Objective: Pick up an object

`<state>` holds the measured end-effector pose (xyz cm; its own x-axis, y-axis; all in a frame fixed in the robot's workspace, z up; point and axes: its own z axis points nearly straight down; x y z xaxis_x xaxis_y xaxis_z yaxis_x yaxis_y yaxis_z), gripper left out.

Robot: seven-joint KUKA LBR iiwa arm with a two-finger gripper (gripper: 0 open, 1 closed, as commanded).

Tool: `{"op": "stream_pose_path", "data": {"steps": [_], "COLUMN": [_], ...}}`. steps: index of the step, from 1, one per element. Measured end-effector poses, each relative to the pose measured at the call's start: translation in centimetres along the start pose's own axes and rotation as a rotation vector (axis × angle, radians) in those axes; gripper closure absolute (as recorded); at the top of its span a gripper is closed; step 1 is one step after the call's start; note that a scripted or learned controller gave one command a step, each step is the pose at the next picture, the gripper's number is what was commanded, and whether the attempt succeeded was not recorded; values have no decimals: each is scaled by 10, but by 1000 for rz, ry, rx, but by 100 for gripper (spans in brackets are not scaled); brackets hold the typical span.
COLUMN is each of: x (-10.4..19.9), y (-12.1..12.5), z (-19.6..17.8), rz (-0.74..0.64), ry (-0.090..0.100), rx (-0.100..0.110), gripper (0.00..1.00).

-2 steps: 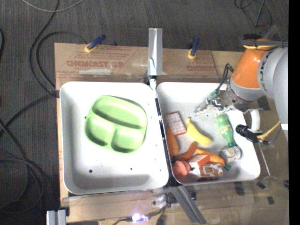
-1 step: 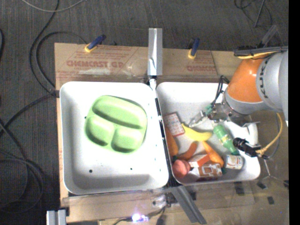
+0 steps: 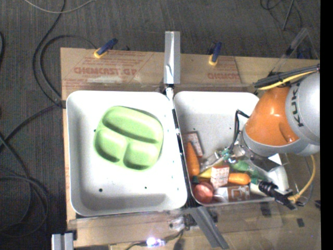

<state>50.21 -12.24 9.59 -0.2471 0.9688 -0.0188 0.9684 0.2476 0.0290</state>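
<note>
Two white bins sit side by side on the desk. The left bin carries a green sectioned tray, turned upside down near its middle. The right bin holds a heap of small things crowded into its near corner: a long carrot lying along the left wall, a second carrot lying crosswise, a small red-and-white carton between them, a reddish round fruit at the front, a brown-printed packet beside it, and a small packet above the long carrot.

The arm reaches in from the right, its orange band hanging over the right bin's right half. The jaws sit low under the wrist, just above the heap, near the carton and the crosswise carrot; the arm hides them, so whether they are released or clenched I cannot tell.

White letters "KU" show on the arm's grey shell. The brown board under the bins bears faded red print, too blurred to read surely. Two clamps with blue and yellow handles grip its far edge.
</note>
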Motion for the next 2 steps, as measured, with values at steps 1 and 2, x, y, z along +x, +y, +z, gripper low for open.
{"op": "stream_pose_path", "data": {"steps": [1, 2], "x": [-3, -14], "y": [2, -10], "z": [-10, -2], "rz": [2, -45], "ry": [-6, 10], "rx": [-5, -4], "gripper": [100, 100]}}
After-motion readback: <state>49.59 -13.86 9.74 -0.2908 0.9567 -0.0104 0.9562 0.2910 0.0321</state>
